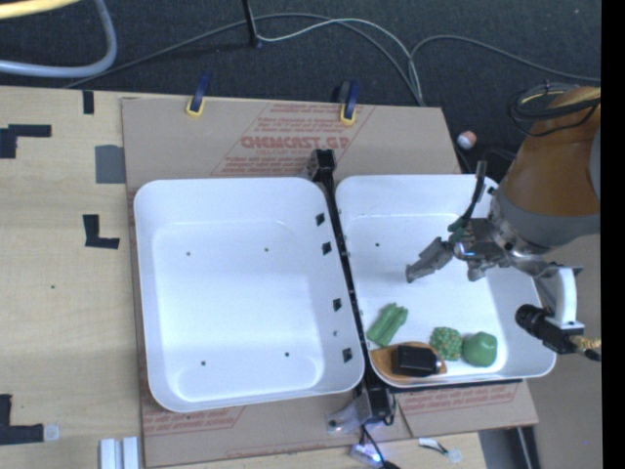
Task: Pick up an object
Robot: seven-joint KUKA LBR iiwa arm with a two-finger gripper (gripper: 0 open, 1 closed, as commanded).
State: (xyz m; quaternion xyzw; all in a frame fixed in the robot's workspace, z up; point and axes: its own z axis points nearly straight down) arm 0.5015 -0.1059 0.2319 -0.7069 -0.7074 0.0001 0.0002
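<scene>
As the arm (557, 179) reaches in from the right, it sits over the right bin (391, 203), wrist approx. mid-bin, well above the objs at the near edge.

1. Tabletop (59, 291): carries a cardboard sheet (283, 135); both bins rest on it, side by side, touching along a black divider strip (337, 272).
2. Left bin (234, 291): white, shallow, no objs seen inside.
3. Right bin: holds all candidate objs, clustered at the near edge.
4. Gripper (444, 262): one dark finger projects left and down toward bin floor; a second is not separable from the wrist hardware. Fingers' state: cannot tell, and nothing is visible between them.
5. Objs, largest first:
   - wooden dish (386, 364) w/ black item (415, 361) lying on it, near corner by the divider.
   - long green piece (388, 323), just above the dish, beside the divider.
   - round green obj (479, 349), at the near wall.
   - bumpy green obj (446, 341), between dish and round obj, touching or nearly so.

Risks (judgement):
- Gripper is apart from every obj; a descent here likely closes on bare floor.
- Objs are packed close; fingers may strike a neighbour and push the target away.
- Objs sit by the wall and divider; a finger could jam on the rim.
- Round obj may roll out of a pinch.
</scene>
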